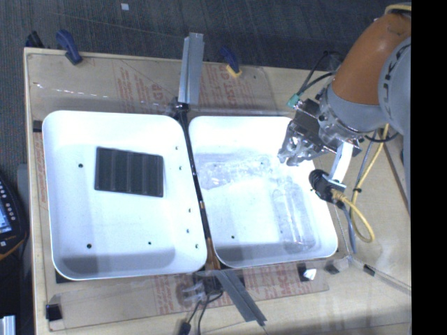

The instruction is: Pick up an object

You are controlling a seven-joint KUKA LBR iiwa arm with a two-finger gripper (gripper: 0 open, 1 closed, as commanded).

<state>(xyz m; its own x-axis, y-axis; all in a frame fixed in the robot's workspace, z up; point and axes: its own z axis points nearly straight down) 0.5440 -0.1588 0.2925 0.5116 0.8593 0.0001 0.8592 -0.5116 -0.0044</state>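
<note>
A black ribbed rectangular slab [129, 172] lies flat in the left bin [63, 243]. In the right bin [244, 250] lie two clear plastic items. One clear bottle [230, 169] lies crosswise near the bin's back. The other clear bottle [295, 215] lies lengthwise along the right side. My gripper [295, 155] hangs over the right bin's back right corner, just above and beyond the lengthwise bottle. Nothing shows in its grasp.
A metal divider bar [191, 68] stands at the back between the bins. Blue clamps [70, 47] hold the board's back edge. Cables [356, 215] hang from the wrist beside the right bin's right wall.
</note>
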